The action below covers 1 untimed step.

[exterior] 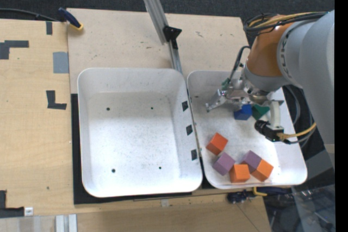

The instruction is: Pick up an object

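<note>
Down in the right bin (pixel 288 171), the gripper (pixel 239 96) hangs low over the floor; whether it is spread or closed I cannot tell. A blue block (pixel 243 113) and a green block (pixel 261 111) lie just beside it, with orange and purple blocks nearer the front.

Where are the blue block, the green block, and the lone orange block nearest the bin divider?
blue block (pixel 243 113): camera view, its top face.
green block (pixel 261 111): camera view, its visible side.
lone orange block (pixel 217 144): camera view, centre of its top face.
</note>
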Tool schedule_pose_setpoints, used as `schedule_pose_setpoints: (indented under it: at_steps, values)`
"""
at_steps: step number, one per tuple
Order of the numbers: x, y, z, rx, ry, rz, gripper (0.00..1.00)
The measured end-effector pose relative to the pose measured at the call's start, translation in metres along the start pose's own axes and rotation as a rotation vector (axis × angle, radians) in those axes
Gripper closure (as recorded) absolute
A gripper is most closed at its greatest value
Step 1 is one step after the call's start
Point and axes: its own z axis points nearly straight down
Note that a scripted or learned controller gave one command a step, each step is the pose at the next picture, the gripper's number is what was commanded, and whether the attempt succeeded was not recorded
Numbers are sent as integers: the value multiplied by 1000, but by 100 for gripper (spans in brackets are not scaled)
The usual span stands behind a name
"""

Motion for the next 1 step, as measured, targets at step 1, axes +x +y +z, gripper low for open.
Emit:
schedule_pose_setpoints:
  at_steps: [1]
  values:
    - [0, 1, -12, -3, 0, -1, 100]
